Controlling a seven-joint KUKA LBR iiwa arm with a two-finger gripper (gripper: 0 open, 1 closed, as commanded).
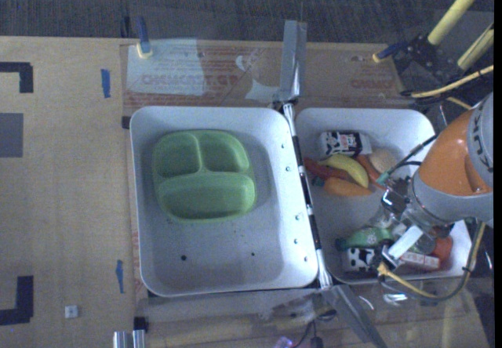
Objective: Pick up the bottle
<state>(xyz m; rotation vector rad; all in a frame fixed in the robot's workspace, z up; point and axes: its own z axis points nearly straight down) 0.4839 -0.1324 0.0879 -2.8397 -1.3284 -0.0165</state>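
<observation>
The bottle, taken to be the small green one, is seen lying on its side in the right bin, at about 7 o'clock from the bin's centre. It lies just above a black-and-white cow-patterned thing, and the two may be touching. Its long axis is judged to run almost from 9 to 3 o'clock, and the dark narrow end, probably the cap, is pointed toward 9 o'clock at the wall between the bins. The gripper is placed at the bottle's 3 o'clock end, close above it. Whether it is open or closed cannot be told, and nothing can be seen held in it. Several failures can be expected from here. If the grasp is closed along the long axis and not across it, the bottle could be pushed toward the 9 o'clock wall without being caught. A rounded body lying flat could also be rolled out of the grasp. The cow-patterned thing, or the red-and-white thing at 4 o'clock from the gripper, which may itself be a bottle, could be clamped by mistake or dragged along. The banana and the carton at 12 o'clock are set well apart from the bottle. The green plate in the left bin is not involved.
</observation>
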